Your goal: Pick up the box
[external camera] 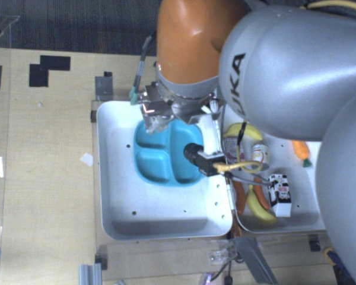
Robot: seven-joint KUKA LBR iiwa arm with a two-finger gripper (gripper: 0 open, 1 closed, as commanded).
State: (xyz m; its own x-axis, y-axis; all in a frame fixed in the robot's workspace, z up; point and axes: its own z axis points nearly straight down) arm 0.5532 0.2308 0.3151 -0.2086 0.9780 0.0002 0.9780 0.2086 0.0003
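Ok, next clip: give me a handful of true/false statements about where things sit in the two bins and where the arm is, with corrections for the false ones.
1. A blue divided tray lies in the left bin. True.
2. The box sits in the left bin beside the tray. False: it is in the right bin, near its front.
3. The arm's orange band is above the left bin's far end. True.
4. The bananas lie on the blue tray. False: a banana lies in the right bin, next to the box.
5. The arm is over the blue tray's far edge. True.
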